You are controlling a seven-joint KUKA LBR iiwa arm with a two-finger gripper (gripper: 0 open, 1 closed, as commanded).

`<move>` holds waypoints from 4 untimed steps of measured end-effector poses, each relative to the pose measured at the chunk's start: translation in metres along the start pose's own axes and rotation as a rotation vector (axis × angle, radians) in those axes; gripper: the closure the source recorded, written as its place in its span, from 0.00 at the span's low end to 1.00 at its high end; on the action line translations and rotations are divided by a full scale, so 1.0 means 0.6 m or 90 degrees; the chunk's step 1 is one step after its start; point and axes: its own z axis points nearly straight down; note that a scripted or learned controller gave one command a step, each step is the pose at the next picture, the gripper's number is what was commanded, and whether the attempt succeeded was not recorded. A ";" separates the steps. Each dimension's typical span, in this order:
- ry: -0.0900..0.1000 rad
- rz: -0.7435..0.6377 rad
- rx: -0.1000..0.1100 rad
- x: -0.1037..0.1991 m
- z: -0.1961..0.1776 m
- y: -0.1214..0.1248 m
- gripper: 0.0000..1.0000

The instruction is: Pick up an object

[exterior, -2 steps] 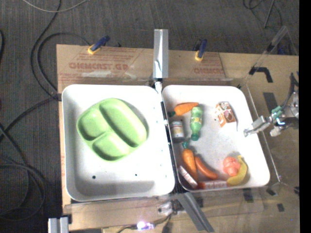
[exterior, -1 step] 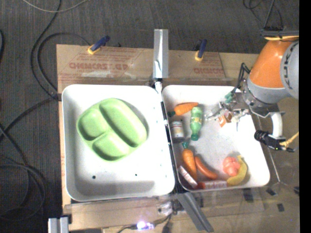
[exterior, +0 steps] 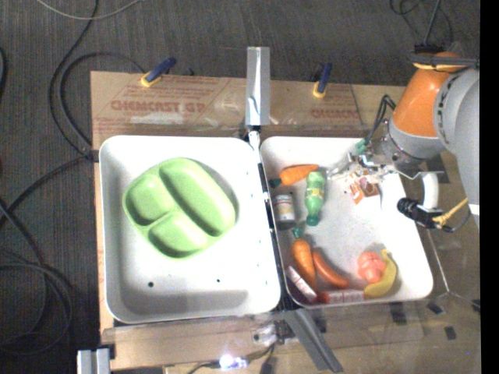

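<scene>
The gripper (exterior: 365, 164) hangs over the far right corner of the right bin (exterior: 405, 283); I can't tell how it's set. The green bottle (exterior: 314, 195) lies just to its left, long axis running near to far, beside an orange carrot (exterior: 299, 174). From here I'd guess a short leftward shift.

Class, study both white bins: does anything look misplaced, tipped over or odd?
Mildly. The green plastic bottle lies on its side in the right white bin, whose toy foods huddle along its left and bottom edges. The green divided plate sits askew.
</scene>
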 end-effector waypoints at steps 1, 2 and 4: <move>0.008 0.005 0.023 -0.016 0.055 0.013 0.00; 0.010 -0.113 0.025 -0.020 0.057 0.039 0.00; 0.012 -0.117 0.027 0.127 -0.097 0.071 1.00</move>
